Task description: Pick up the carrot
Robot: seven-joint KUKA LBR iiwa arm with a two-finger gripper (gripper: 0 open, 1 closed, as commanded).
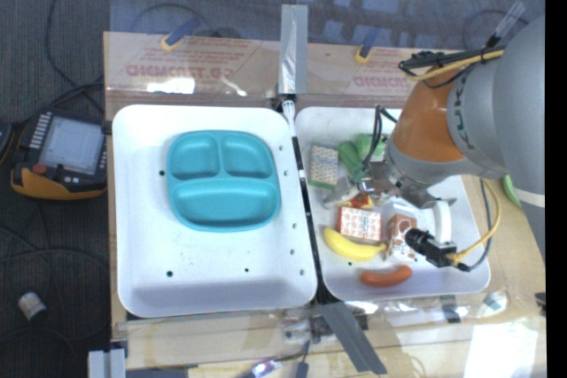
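Observation:
The carrot (385,276), a small orange-red elongated piece, lies flat near the front edge of the right bin (474,279). It sits just in front of a yellow banana (352,245). My gripper (366,187) hangs low over the middle of the right bin, under the orange-banded wrist, behind a red and white box (359,224). It is well behind the carrot and apart from it. The wrist hides most of the gripper.
A green item (354,153) and a pale packet (323,165) lie at the back left of the right bin. A small carton (400,236) stands right of the box. The left bin (151,261) holds a blue divided plate (223,180).

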